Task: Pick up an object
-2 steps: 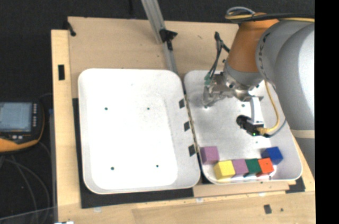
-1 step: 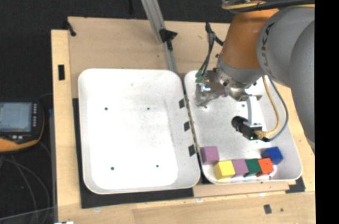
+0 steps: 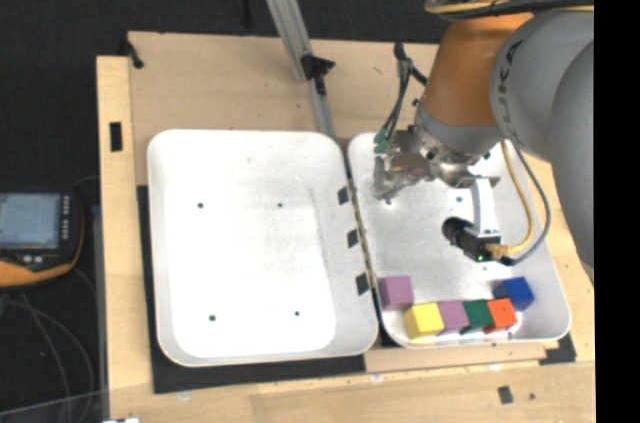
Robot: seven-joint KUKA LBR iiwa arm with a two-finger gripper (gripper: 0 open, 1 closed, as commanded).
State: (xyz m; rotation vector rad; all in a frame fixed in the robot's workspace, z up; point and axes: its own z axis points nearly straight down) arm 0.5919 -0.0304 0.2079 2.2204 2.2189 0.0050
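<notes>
Bins [image 3: 250,241]: smooth white plastic, slightly speckled. Bench [image 3: 200,81]: matt pale wood. Arm [image 3: 540,81]: satin grey, glossy orange band. Blocks [image 3: 425,319] below the gripper [image 3: 388,183]: matt.

Robot lab, plywood bench [image 3: 230,76], white bins [image 3: 180,211]

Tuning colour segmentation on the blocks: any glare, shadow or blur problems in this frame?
Camera view: white bins bright but not blown out; blocks sharp, colours saturated along the right bin's near rim; soft shadow under the gripper; the arm slightly soft near the camera; dark floor lacks detail.
</notes>
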